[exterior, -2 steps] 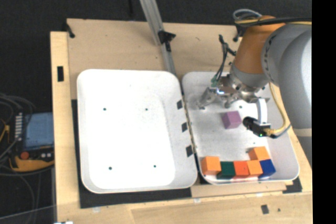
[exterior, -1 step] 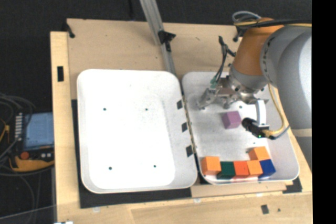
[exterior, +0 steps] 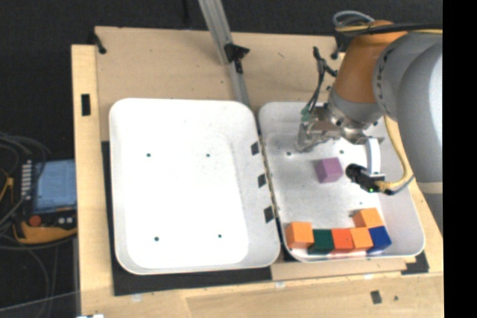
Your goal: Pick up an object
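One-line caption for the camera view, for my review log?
KUKA arm's gripper hovers over the right bin near a purple block; orange, green and blue blocks line the near wall.

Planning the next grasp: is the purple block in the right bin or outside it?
In. The purple block lies on the floor of the right bin, apart from the coloured blocks along its near edge, just below the gripper.

A purple block [exterior: 328, 170] lies flat just below the pincer [exterior: 307, 136]; orange, green and blue blocks [exterior: 340, 237] cluster farther below it.
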